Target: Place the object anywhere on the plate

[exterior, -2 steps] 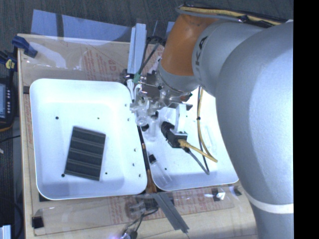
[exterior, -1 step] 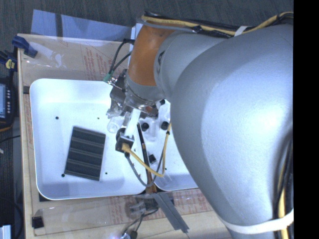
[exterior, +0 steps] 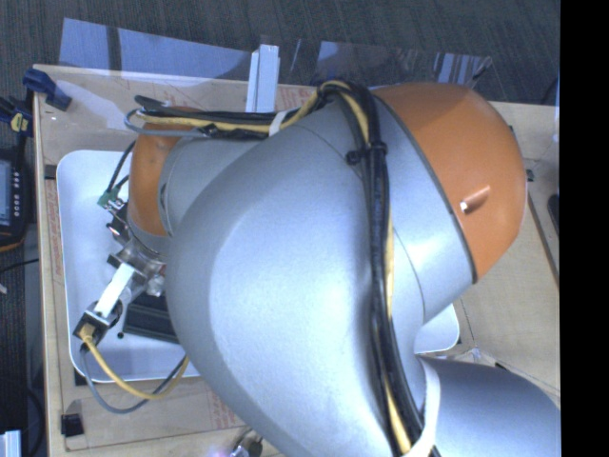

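Note:
My grey arm with its orange band (exterior: 476, 188) covers most of the camera view. Its wrist reaches down over the left white bin (exterior: 68, 227), and the gripper (exterior: 131, 255) sits low above the bin's floor, half tucked under the arm. The arm's bulk hides most of the left bin's floor and nearly all of the right bin (exterior: 443, 335), of which just a white corner peeks out below the elbow.
A white upright post (exterior: 265, 74) stands at the bench's back edge. A blue clamp (exterior: 46, 88) sits at the back left corner and a black device (exterior: 13, 198) lies off the left edge. Bare bench wood (exterior: 519, 312) lies at the right.

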Tool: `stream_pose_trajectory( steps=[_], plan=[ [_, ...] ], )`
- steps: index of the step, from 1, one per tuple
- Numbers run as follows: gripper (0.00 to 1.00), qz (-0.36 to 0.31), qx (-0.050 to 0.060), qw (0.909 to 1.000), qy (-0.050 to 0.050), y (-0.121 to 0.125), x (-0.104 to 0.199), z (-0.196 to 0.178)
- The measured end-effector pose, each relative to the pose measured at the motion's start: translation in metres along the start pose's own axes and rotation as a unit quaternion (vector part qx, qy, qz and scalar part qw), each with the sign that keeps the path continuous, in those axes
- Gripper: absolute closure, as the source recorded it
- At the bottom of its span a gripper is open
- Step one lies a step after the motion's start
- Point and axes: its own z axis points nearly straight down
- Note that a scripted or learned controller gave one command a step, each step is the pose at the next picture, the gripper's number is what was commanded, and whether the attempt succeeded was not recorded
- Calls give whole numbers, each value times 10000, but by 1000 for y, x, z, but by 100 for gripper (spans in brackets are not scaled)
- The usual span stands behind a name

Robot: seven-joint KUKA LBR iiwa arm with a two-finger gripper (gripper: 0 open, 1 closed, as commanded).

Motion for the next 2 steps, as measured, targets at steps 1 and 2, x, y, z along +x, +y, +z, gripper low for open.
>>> stream_pose_trajectory(
  steps=[1, 2],
  plan=[
    [100, -958, -24, 9954, 27, 0, -18, -127],
    [100, -2429, -42, 9700, 36, 27, -112, -235]
  ],
)
